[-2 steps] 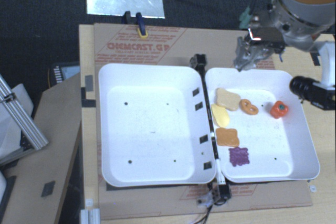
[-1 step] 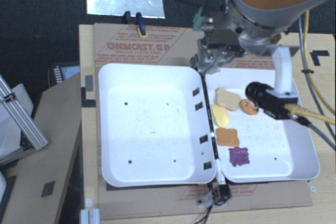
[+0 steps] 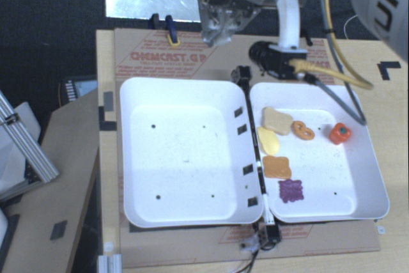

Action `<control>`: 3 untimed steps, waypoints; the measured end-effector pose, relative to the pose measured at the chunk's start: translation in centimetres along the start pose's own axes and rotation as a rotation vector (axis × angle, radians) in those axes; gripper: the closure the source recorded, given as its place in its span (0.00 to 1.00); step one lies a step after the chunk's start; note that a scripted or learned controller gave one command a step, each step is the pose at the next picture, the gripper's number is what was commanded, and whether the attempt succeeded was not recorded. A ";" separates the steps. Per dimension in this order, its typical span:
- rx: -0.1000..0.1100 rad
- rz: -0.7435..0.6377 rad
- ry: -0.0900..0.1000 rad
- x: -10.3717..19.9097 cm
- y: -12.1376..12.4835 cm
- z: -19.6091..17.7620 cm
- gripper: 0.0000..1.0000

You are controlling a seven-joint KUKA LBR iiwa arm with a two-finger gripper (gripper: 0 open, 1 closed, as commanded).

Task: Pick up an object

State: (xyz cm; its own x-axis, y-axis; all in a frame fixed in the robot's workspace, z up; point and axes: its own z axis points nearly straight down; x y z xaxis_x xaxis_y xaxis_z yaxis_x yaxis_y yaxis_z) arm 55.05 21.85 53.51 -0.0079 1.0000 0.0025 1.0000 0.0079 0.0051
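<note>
Desk (image 3: 105,137) carries two white bins side by side. Left bin (image 3: 137,105) and right bin (image 3: 358,176) touch along the middle. Gripper (image 3: 217,32) hangs over the far edge, above the left bin's far right corner; cannot tell its opening. Right bin's left half holds beige slice (image 3: 277,120), yellow piece (image 3: 269,140), orange slab (image 3: 277,167), purple cluster (image 3: 291,190); pretzel (image 3: 303,131) and red tomato (image 3: 340,133) lie further right.
</note>
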 end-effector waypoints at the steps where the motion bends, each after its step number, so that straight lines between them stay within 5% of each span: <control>1: 0.003 0.001 -0.001 1.7 0.1 0.0 1.00; 2: 0.000 0.002 0.000 1.6 0.2 -1.1 1.00; 3: 0.004 0.016 -0.004 -8.2 -4.2 -0.1 1.00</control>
State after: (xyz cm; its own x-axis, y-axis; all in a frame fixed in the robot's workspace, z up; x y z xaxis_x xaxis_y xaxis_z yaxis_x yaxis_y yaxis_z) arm 50.87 13.61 53.55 0.0077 1.0000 -0.0010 1.0000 -0.0077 0.0016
